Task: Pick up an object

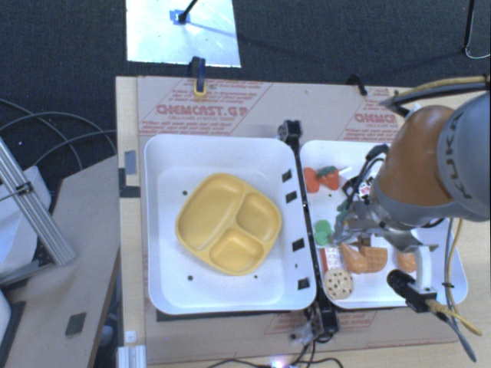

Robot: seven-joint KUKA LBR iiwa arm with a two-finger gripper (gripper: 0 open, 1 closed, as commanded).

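Orange-brown toy bread point(365, 257), probably light, stiff and slightly slick plastic, lies in the right bin point(453, 278) just below the hand point(347, 222), whose grip state cannot be told; its narrow sides look best for grasping.

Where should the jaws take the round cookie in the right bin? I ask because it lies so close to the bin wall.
Take the cookie across its round edge, coming straight down from above. It lies flat near the right bin's front left corner, so set the jaws along the divider, where the sides look freer. This is a judgement.
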